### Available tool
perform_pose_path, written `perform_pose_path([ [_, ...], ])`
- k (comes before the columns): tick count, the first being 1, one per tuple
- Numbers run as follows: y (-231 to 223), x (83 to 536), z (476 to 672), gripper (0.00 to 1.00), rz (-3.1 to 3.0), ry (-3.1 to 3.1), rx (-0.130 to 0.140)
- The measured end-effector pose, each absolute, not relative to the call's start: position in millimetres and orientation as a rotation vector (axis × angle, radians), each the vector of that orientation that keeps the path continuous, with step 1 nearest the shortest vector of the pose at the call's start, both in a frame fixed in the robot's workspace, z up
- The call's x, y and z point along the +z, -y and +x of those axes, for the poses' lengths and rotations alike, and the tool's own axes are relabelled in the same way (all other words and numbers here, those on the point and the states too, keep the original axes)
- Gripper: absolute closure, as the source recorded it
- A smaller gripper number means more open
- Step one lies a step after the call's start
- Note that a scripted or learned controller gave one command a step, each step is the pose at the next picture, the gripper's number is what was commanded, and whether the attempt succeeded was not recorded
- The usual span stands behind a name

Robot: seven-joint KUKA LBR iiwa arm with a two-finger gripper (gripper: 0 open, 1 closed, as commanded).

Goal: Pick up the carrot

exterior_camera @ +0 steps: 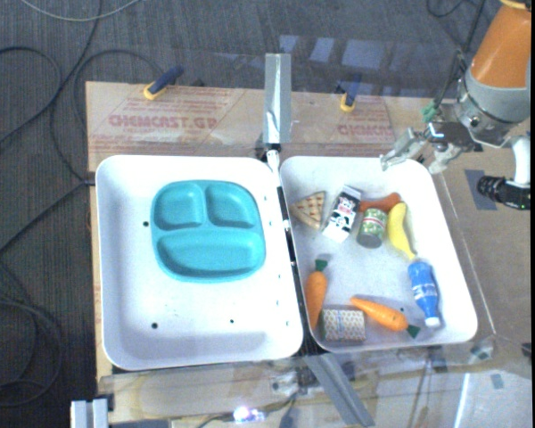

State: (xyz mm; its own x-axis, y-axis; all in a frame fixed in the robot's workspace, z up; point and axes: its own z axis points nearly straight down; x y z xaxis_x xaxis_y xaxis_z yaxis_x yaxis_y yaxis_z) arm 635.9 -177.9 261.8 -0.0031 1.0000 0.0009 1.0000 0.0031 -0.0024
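floor: dark grey carpet (pixel 89 34) filled the top and left of the view, ribbed texture
cables: thin pale cable (pixel 107 7) looped across the carpet at top; dark cables (pixel 9 87) trailed down the left side
bench top: brown cardboard sheet (pixel 187 119) lay flat, faint red print, possibly a brand name, too blurred to read
clamps: yellow-and-blue clamp (pixel 162 82) sat at the sheet's far edge on the left, another (pixel 347 94) further right
divider: grey metal bar (pixel 275 101) ran from the far edge toward the middle
light: even, no hard shadows
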Motion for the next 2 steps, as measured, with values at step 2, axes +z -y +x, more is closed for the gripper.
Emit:
perform_pose_path([
  [2,111.9,259.3,594.4,0.0,-2.269,2.168,0.002],
])
